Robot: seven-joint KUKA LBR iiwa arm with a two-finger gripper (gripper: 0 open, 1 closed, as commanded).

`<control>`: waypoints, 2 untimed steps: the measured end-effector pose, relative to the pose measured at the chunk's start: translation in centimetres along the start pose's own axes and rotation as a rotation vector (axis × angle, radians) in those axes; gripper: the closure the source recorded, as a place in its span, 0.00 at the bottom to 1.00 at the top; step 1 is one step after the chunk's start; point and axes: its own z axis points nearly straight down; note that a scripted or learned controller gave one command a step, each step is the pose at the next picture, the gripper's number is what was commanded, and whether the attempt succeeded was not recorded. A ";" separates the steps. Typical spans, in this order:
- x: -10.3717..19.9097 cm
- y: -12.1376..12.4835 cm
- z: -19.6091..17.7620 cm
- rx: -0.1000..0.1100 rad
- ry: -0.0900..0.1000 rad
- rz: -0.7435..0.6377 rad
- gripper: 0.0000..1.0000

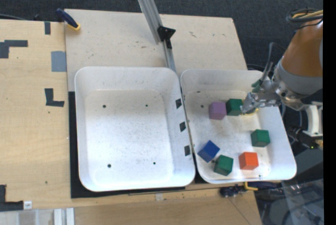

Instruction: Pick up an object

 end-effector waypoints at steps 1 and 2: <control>0.0 -0.7 -4.6 0.000 0.000 0.001 1.00; 4.7 1.5 -5.0 0.004 0.003 -0.004 1.00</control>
